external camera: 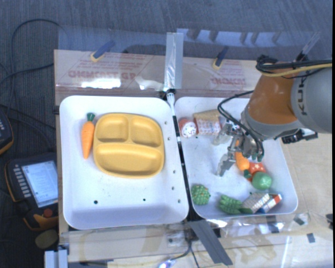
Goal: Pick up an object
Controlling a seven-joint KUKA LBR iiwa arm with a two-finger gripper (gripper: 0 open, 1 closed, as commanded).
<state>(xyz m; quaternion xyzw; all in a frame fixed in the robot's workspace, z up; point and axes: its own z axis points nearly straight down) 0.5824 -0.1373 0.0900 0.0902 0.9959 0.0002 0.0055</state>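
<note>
My gripper [236,158] hangs low over the middle of the right bin [209,161], its fingers spread open. One metal finger [225,165] points down-left. A small orange piece [243,162] lies right beside the fingers, and nothing is clamped between them. Just to its right sit a red piece [256,170] and a green ball [262,181]. The grey wrist with its orange band [271,102] reaches in from the right.
The right bin also holds a tan packet [207,123], a red-and-white round item [188,128], a bumpy green ball [200,194], a green leafy toy [230,204] and a grey-red-blue pack [263,201]. In the left bin lie a yellow divided plate [128,144] and a carrot [87,136].
</note>
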